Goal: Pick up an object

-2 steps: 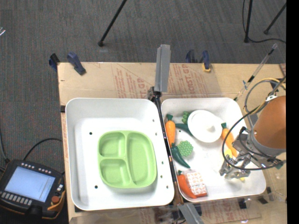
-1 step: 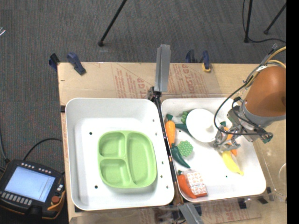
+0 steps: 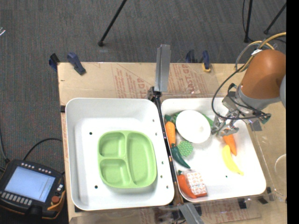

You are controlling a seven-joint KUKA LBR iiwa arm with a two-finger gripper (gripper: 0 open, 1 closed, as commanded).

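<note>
Carrot (image 3: 230, 143) lies in the right bin (image 3: 259, 171), directly under the gripper (image 3: 226, 129), which hangs low over it, seemingly lined up for a grasp; whether it is spread or pinched I cannot tell. Banana (image 3: 231, 160) lies just beside, plate (image 3: 192, 125) to the left.

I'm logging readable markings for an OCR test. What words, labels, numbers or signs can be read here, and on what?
Red print on the cardboard sheet under the bins: mirrored and blurred, not readable.
Print on the small orange-and-white packet: too small to read.
Screen of the teach pendant: no legible text.
</note>
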